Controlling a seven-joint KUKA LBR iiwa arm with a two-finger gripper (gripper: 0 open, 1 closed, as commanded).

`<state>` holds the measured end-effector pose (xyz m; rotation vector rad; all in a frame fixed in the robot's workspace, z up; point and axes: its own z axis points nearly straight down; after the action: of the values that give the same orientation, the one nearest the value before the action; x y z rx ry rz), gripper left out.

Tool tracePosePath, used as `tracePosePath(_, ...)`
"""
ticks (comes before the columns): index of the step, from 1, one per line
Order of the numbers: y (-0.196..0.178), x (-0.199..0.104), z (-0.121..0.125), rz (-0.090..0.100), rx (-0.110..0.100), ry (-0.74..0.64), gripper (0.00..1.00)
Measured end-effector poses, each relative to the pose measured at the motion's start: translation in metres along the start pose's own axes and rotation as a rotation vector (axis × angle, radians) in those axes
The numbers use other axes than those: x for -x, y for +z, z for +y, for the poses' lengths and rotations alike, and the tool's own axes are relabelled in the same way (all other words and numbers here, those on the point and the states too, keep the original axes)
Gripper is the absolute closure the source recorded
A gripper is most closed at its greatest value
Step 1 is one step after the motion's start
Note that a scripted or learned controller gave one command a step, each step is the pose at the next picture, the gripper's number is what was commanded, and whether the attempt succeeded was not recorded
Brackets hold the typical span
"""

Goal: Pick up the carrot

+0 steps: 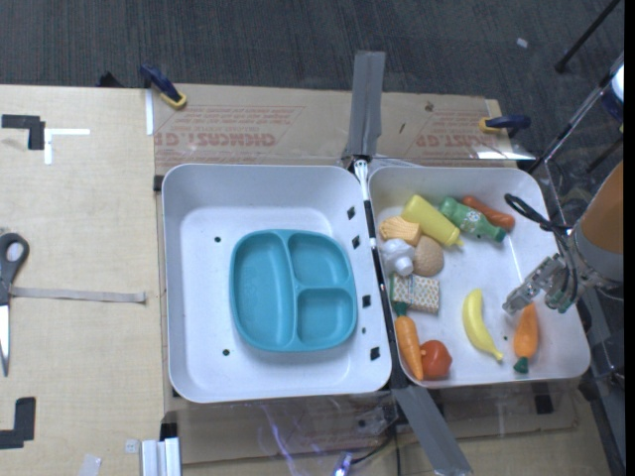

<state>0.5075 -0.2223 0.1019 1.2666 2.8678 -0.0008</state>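
A small orange carrot (526, 331) with a green stem end lies near the right wall of the right bin (556, 370), pointing roughly toward the front. A second, longer orange carrot-like piece (408, 347) lies at the bin's front left, beside a red tomato (435, 358). My gripper (537, 291) hangs just above and behind the small carrot's upper end, close to it. Nothing can be made out in its grasp.
The right bin also holds a banana (480, 324), a cracker block (416, 293), a yellow bottle (431, 218), a green bottle (471, 220), a red-orange pepper (489, 211) and small pale items. The left bin (189, 266) holds a teal divided plate (294, 290).
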Motion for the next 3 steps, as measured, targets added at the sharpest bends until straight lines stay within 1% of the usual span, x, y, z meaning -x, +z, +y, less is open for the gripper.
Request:
tracePosePath(1,-0.039,-0.061,0.017,0.005,-0.001,0.015,1.00)
tracePosePath(2,-0.137,-0.104,0.059,0.002,0.000,0.050,1.00)
tracePosePath(3,-0.137,-0.104,0.059,0.002,-0.001,0.050,0.00)
